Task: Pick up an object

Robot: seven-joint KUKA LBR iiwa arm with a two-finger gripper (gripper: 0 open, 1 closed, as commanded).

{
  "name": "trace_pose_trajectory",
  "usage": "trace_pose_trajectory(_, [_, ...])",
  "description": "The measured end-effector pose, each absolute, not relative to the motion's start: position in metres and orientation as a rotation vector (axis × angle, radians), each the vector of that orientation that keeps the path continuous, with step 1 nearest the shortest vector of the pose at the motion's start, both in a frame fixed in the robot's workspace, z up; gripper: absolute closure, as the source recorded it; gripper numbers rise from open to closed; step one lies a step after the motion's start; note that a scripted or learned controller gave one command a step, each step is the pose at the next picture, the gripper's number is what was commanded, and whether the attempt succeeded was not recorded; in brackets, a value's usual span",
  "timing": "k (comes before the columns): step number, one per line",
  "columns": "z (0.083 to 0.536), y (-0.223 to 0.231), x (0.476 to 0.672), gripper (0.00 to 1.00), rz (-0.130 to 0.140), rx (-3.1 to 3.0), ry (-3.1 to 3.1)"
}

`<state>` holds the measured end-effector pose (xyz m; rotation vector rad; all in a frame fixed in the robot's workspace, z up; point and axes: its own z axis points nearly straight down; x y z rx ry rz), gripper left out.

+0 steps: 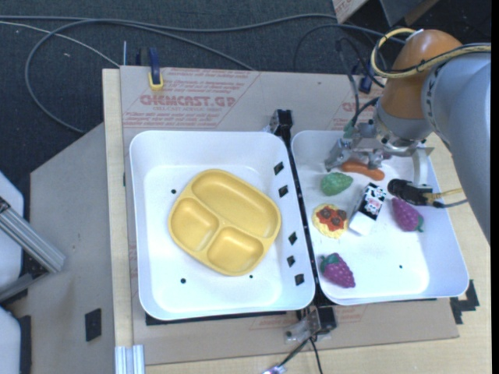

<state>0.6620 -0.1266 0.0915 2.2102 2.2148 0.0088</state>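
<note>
1. Carrot (363, 168), the orange piece at the far end of the right bin (405, 283), is lying directly under the gripper (360, 153), so it is probably the item being targeted.
2. Whether the gripper is clamping the carrot or hanging loose over it, I cannot tell; the wrist is hiding that spot.
3. The arm is reaching in from the right, bending low over the bin's far edge.
4. A green piece (337, 183) is sitting just beside the carrot, risking a bump.
5. Purple grapes (337, 270), a pizza slice (330, 220) and a black-and-white carton (368, 211) are lying apart nearer the front.
6. A yellow divided plate (224, 221) is resting in the left bin (156, 287).
</note>
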Motion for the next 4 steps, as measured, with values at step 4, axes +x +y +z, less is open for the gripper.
trace_pose_trajectory(4, [0.227,-0.077,0.646,1.0,0.001,2.218,2.23])
